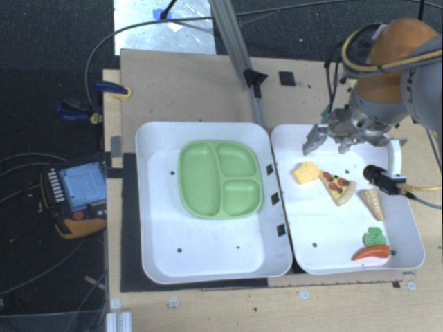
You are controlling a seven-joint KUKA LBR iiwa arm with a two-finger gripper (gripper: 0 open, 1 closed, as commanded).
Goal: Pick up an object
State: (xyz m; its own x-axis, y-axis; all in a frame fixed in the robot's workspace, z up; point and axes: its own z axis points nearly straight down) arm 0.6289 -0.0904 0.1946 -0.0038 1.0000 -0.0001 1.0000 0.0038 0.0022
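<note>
I've got the gripper (325, 140) hanging spread open and empty over the right bin (325, 251), just above the cheese wedge (306, 173), probably my easiest grab.

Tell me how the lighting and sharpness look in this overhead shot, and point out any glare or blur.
Camera view: lighting is even and soft, with faint shadows beside the green plate. Both white bins look bright, the right bin nearly washed out. A shiny panel at the top glares strongly. The gripper is slightly blurred, and the pizza slice and carrot are soft in detail.
</note>
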